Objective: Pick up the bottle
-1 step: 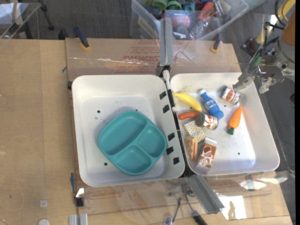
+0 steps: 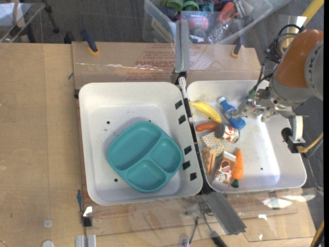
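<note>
Gripper [image 2: 253, 105] low over the right bin [image 2: 288, 176], near its far edge; state cannot be told. Bottle [image 2: 231, 115], blue, lies just beside it toward the divider, next to the banana [image 2: 206, 110]. Probably lined up for a grasp. Teal plate [image 2: 145, 156] sits mid left bin [image 2: 92, 138].

bottle [image 2: 230, 113]: blue, small, lying tilted on its side
place: right bin's upper middle, just beside the yellow banana [image 2: 206, 110]
</note>
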Available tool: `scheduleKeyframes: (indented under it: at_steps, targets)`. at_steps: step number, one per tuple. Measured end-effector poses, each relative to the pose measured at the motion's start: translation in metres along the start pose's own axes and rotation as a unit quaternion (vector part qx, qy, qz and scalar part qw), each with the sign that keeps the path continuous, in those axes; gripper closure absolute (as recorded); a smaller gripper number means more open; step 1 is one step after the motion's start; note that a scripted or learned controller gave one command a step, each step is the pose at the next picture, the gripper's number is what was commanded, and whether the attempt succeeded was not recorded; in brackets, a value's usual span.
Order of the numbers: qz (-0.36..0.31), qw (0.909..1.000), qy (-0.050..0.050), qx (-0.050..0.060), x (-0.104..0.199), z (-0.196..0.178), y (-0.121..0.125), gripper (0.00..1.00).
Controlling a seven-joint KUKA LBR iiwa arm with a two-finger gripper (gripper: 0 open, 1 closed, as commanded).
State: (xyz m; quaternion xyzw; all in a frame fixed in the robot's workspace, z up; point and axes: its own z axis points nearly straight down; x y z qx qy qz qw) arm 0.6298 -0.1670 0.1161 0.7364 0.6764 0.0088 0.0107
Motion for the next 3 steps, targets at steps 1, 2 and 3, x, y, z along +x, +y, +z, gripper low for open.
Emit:
scheduleKeyframes:
  at_steps: [1,2,3]
  targets:
    - [-0.055,0.9984,0.0,0.01,0.04,0.026,0.001,0.0]
    - [-0.054,0.9985,-0.001,0.008,0.038,0.015,0.003,1.0]
    - [-0.077,0.997,0.002,0.013,0.1,-0.081,0.032,1.0]
